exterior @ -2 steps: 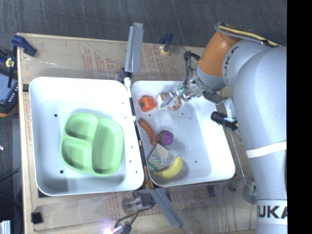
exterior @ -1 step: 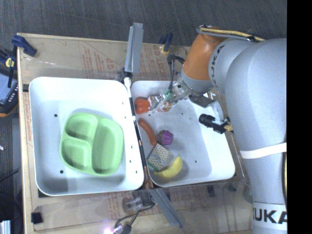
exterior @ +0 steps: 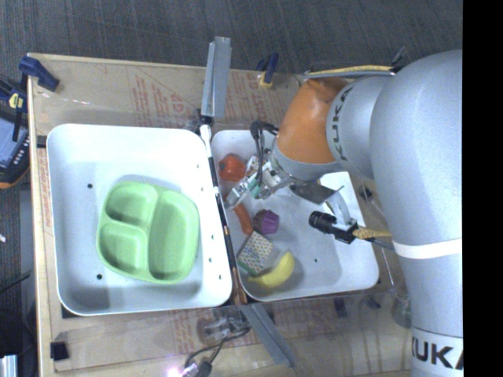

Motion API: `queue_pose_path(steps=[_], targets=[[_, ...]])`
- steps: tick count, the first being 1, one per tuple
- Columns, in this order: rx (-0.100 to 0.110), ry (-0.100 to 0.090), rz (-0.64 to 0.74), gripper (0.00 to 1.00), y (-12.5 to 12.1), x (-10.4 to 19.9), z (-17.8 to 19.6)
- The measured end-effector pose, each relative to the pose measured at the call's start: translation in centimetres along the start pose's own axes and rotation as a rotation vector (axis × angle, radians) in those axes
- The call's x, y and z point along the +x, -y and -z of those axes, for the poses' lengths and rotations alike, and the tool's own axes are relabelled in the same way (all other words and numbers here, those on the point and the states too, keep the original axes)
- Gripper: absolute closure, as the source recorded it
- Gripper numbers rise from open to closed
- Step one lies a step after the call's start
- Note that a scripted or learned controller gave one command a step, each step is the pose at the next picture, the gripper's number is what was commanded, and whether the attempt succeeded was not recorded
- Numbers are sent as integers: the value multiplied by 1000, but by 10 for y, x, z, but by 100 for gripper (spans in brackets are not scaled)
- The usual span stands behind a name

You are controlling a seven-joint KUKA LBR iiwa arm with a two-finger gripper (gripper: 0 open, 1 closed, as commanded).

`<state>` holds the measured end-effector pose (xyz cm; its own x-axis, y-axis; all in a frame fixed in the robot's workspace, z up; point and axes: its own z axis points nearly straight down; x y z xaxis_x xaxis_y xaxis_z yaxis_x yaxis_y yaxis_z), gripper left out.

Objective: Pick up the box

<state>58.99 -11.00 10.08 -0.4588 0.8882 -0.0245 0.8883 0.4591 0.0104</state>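
Surface materials at the bench, seen from above.
Bins [exterior: 71, 144]: smooth white plastic, slight sheen. Green divided tray [exterior: 149, 230]: matt plastic. Bench top [exterior: 126, 93]: pale printed board, matt. Arm [exterior: 416, 155]: satin grey shell with a glossy orange band [exterior: 310, 124]. Box [exterior: 255, 252]: patterned card. Banana [exterior: 277, 272]: smooth yellow skin.

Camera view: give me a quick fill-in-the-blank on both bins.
1. The green tray lies in the ____ bin.
2. The box touches the ____ lying at the right bin's near edge.
3. The gripper hovers beside the ____ tomato.

Missing words: left; banana; red
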Motion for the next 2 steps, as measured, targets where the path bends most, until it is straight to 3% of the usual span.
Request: queue_pose_path(steps=[1, 2], targets=[[12, -24, -30, 0, 32, -46, 23], [13, -26, 12, 0, 14, -17, -9]])
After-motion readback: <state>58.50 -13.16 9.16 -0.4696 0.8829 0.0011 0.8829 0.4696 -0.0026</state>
